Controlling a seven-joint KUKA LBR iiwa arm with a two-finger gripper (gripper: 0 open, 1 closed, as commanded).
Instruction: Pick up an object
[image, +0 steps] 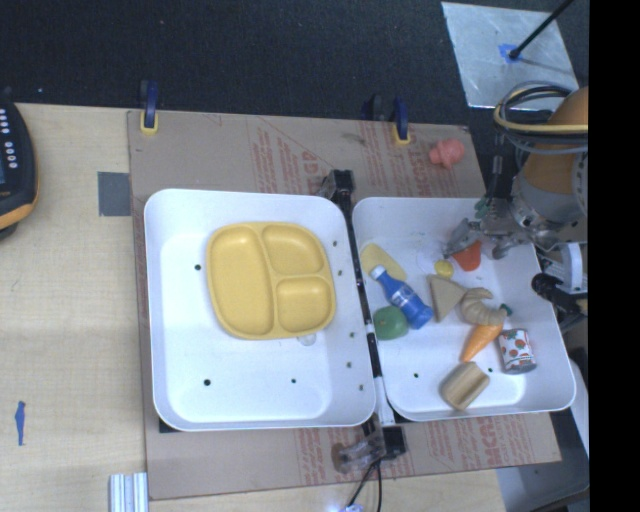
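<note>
At the near edge of the right bin (560, 400) lies a tan block of wood (463, 385). Just past it, by the right wall, is a small tin can (516, 350) with red spots on its label. Next to the can lies an orange toy carrot (480, 338), tilted, with its fat end by a pale lumpy toy (476, 303). A tan wedge (445, 293) sits just left of that lumpy toy. By the bin's left wall is a green ball (389, 323), and a blue bottle (402, 296) with a white cap touches it. A yellow toy like a banana (384, 262) lies just behind the bottle. A small yellow bit (443, 268) sits near the middle of the bin.

Toward the far right corner of this bin is the gripper (480, 237). Its thin grey fingers are spread apart and point down at the bin floor. A small red-orange toy (466, 258) lies right under them, on the near side. I cannot tell if the fingers touch it. It is not squeezed between them.

The left bin (250, 405) holds a yellow plate (270, 278) with three parts. It sits toward the far side of that bin.

Past both bins, on the brown cardboard (300, 150), lies a pink toy (447, 152) near the far right corner. At the far left edge of the bench sits a black and orange controller (14, 165).
</note>
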